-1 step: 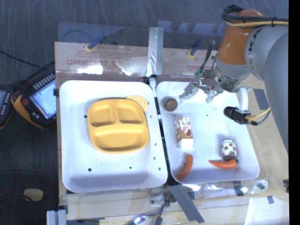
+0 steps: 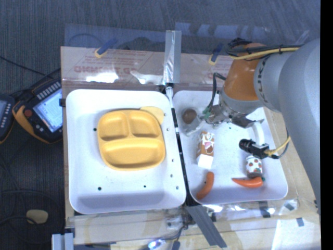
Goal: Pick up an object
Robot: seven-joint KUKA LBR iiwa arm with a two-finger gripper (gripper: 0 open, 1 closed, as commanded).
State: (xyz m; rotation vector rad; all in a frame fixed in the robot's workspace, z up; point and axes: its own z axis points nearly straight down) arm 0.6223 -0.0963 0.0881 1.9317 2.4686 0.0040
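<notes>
The arm (image 2: 299,79) is a thick, smooth tube of pale grey with a matt sheen, rounded along its length. Above the wrist sits a broad orange band (image 2: 242,82), glossy and bulging like a collar. A thin yellow cable (image 2: 265,50) runs over the top of the band beside black cabling, and a dark cable (image 2: 214,90) hangs down its side. Below the band the housing turns grey and metallic, ending in dark, angular parts of the pincer (image 2: 218,116).

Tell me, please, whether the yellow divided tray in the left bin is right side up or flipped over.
Right side up. The yellow divided tray lies flat in the left bin with its three compartments facing the camera, ridges visible between them.
</notes>
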